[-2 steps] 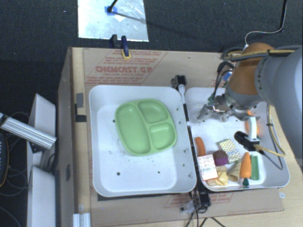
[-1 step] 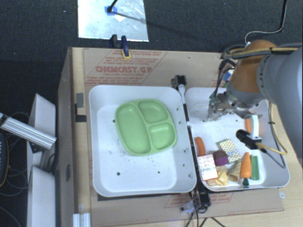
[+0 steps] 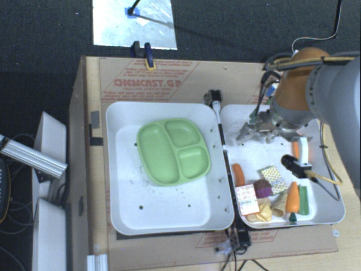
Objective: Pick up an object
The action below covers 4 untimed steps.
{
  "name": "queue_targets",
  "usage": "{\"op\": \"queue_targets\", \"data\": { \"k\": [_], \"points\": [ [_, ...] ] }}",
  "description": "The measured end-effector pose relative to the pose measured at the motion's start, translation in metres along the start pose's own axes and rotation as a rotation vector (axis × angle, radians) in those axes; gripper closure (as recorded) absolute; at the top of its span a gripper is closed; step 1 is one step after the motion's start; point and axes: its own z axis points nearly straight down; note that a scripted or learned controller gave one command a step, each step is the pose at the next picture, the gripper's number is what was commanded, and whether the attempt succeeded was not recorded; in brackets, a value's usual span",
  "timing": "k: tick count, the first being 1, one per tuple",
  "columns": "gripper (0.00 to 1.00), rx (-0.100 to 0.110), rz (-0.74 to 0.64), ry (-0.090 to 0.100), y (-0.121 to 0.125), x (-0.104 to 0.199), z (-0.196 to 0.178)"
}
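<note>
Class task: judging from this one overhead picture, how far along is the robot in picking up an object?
Done: the arm has reached over the right bin, its gripper near the bin's far end. In hand: nothing visibly between the fingers. Left: the pick itself; the carrot, orange sausage and other toys lie in the bin's near part, and the green plate sits in the left bin.

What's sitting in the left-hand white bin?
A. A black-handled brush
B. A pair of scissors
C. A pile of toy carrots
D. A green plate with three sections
D. The left bin holds a green divided plate with three compartments; the toy carrot and the other small items lie in the right bin, where the gripper hovers.
</note>
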Motion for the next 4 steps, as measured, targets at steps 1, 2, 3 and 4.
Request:
{"op": "queue_targets", "data": {
  "k": [1,2,3,4],
  "points": [
    [1.0,-0.003,-0.002,0.0,0.001,0.0,-0.011],
    [0.0,-0.003,-0.002,0.0,0.001,0.0,-0.011],
    [1.0,-0.006,-0.003,0.001,0.002,0.0,-0.022],
    [0.0,-0.006,-0.004,0.001,0.002,0.0,-0.022]
  ]
}}
